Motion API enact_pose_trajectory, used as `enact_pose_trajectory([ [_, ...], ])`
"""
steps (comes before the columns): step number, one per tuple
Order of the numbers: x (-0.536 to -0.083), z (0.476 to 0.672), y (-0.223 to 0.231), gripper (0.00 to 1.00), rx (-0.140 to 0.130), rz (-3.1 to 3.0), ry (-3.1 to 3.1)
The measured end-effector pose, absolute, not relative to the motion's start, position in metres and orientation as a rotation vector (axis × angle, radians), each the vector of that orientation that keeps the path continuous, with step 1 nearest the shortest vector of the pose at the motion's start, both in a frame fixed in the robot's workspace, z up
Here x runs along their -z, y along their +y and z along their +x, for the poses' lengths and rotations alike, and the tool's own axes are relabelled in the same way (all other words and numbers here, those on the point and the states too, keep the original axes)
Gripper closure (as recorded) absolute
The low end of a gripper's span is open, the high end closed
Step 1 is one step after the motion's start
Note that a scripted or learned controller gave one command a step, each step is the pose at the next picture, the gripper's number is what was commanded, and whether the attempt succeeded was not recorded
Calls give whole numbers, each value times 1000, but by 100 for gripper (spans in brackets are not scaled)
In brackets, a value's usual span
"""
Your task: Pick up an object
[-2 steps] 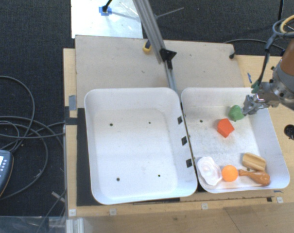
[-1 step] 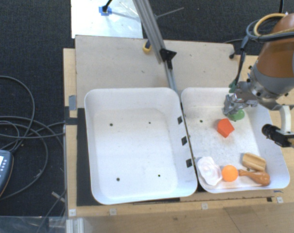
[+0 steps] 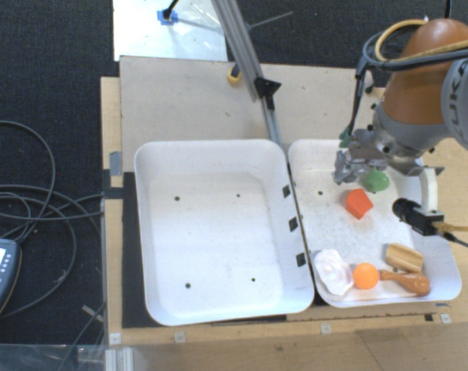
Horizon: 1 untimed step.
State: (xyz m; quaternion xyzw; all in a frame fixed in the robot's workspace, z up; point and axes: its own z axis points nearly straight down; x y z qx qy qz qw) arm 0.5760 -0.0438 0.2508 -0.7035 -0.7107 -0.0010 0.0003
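While claw hovers | right bin: orange block, green ball

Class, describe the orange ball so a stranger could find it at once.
Look in the right-hand white bin, along its near edge. The orange ball sits between a crumpled white object and a wooden tool. It is the only round orange item; the orange-red block is angular.

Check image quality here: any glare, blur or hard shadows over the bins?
Camera view: even, soft lighting, no hard shadows; the left bin runs bright, near blown-out white; the orange block and orange ball are sharp; the gripper looks slightly soft.
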Motion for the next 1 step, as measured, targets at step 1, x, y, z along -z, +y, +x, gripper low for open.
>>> enact_pose_trajectory([
  [1, -257, 570, 11, 100, 5, -2208, -2233],
])
